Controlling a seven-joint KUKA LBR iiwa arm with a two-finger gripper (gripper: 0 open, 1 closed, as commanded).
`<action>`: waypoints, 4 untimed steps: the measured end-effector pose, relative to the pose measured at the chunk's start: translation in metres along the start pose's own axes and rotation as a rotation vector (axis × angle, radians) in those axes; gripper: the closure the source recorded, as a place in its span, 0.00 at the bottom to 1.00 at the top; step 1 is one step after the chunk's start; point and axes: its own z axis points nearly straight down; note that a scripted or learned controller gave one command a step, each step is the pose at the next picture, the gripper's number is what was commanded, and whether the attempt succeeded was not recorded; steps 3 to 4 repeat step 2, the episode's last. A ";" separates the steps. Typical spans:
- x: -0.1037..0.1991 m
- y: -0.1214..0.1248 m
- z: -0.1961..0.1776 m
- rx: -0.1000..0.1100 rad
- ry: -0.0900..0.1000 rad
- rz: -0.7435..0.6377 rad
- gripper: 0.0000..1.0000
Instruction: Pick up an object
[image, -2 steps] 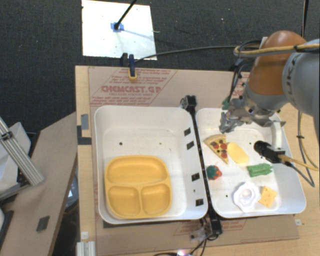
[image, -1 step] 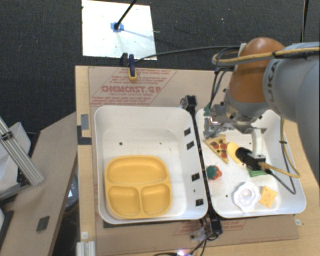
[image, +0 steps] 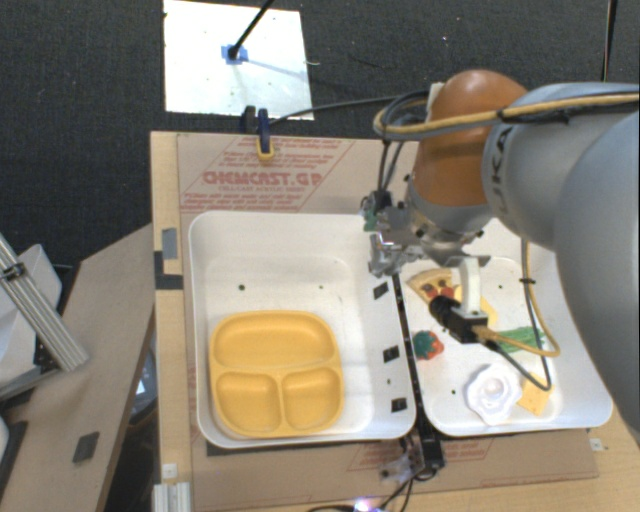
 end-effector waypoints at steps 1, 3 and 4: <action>0.052 -0.007 -0.002 0.001 -0.002 0.001 1.00; 0.048 -0.006 -0.002 0.001 -0.003 0.007 0.00; 0.048 -0.006 -0.002 0.001 -0.003 0.007 0.00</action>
